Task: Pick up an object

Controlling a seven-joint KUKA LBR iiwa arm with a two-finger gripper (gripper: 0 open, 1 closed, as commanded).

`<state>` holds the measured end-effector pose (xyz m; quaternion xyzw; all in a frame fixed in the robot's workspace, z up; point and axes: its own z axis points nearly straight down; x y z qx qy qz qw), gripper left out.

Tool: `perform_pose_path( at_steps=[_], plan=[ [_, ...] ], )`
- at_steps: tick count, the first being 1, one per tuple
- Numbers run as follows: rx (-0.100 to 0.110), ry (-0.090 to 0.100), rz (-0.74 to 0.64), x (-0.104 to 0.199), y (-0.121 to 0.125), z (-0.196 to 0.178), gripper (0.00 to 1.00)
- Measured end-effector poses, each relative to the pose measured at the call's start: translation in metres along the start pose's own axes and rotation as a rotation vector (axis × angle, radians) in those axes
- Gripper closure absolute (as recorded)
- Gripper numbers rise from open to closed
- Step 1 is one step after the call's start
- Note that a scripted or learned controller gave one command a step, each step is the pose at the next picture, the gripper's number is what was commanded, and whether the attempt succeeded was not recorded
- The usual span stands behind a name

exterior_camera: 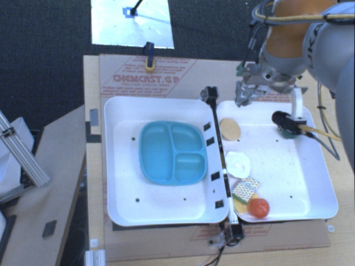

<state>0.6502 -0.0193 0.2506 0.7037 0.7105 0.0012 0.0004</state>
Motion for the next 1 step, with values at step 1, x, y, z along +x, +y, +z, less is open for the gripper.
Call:
perform_pose_path(
  at_steps=[1],
  plan=[
    [0.001, 0.001, 0.0, 0.0536, -0.0071, 0.0142, 1.0]
  ],
)
